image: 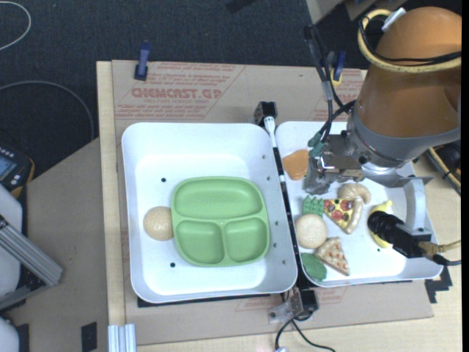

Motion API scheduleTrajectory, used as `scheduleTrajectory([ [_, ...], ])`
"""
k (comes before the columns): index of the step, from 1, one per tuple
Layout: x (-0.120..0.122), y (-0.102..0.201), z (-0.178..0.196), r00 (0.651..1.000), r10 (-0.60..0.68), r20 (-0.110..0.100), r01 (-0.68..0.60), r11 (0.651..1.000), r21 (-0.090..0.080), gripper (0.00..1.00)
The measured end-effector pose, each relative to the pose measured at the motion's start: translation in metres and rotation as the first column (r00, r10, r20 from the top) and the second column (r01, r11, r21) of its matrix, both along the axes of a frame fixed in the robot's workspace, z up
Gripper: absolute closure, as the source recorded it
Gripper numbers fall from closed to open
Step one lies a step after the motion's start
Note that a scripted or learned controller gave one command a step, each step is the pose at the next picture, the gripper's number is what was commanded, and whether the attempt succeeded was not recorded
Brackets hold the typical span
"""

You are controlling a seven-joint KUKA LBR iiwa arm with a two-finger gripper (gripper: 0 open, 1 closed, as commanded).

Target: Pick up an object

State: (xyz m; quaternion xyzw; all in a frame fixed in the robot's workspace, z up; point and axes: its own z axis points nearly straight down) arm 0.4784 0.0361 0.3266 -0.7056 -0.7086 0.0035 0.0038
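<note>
Green plate [218, 218]: three compartments, in the middle of the left bin [139, 152], with a beige ball [157, 223] against its left edge.
Gripper [317, 188]: low over the right bin [381, 270], near its left wall; I cannot tell whether it is open or closed.
Nearest things: orange piece [295, 163] just left of it, small green piece [314, 204] just on its near side.
Crowding: pizza slice [343, 213], tan mushroom [354, 193], white ball [310, 231] and second pizza slice [333, 255] packed close together alongside.
</note>
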Motion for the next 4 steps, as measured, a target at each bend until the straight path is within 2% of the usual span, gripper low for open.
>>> scheduleTrajectory([
  [1, 0.002, 0.067, 0.085, 1.000, 0.003, 0.021, -0.003, 1.000, 0.003, 1.00],
  [2, 0.001, 0.035, 0.125, 1.000, -0.008, 0.017, 0.008, 1.000, 0.000, 1.00],
  [3, 0.001, 0.015, 0.101, 1.000, -0.007, 0.006, 0.007, 1.000, -0.001, 1.00],
  [4, 0.001, 0.008, 0.101, 1.000, -0.006, 0.008, 0.006, 1.000, -0.001, 1.00],
])
